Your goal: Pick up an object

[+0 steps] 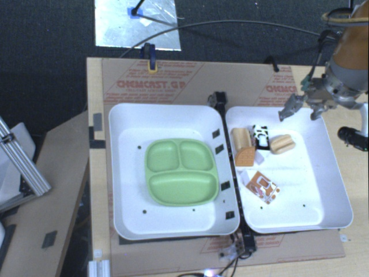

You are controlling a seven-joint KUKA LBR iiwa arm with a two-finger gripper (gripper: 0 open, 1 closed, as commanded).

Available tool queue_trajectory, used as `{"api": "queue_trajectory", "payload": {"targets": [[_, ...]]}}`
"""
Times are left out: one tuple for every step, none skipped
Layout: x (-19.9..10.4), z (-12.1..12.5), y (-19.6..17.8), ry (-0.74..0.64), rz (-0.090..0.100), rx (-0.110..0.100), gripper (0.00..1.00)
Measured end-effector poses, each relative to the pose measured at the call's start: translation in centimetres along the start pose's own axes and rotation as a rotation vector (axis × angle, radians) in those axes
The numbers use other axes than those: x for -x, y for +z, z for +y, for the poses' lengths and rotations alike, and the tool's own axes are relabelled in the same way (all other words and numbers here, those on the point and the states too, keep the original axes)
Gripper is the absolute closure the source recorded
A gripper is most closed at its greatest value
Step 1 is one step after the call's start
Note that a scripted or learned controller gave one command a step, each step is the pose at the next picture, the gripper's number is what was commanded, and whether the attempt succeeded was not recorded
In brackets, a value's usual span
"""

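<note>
Pick not started: gripper [301, 109] hovers over right bin [328, 172] far rim w/ jaws spread, prob. empty, wooden blocks [243, 147] etc. lying untouched below.

Left white bin [124, 172]: pale green divided plate [182, 172]. Right of plate: tan wooden blocks [243, 146], black-and-white patterned item [261, 136], beige cylinder [282, 144], orange-and-white patterned packet [263, 186].

Right bin [323, 212] contents: tan wooden cylinder [240, 137] upright-ish by left wall; orange-brown wedge [245, 156] touching it below; black-and-white piece [261, 137] just beside; pale wooden block [282, 144] tilted, right; orange-white patterned packet [263, 186] lying flat, apart.
</note>
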State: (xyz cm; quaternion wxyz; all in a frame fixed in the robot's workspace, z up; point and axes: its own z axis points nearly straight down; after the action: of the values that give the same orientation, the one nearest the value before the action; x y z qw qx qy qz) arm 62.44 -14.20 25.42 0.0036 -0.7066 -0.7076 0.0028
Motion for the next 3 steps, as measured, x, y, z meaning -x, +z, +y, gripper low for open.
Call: {"api": "queue_trajectory", "payload": {"targets": [[0.0,0.2,-0.7,-0.002,-0.002,0.011,0.0],[-0.1,0.2,3.5,0.0,-0.001,0.008,0.0],[-0.4,0.0,7.7,0.001,-0.001,0.008,0.0]]}}
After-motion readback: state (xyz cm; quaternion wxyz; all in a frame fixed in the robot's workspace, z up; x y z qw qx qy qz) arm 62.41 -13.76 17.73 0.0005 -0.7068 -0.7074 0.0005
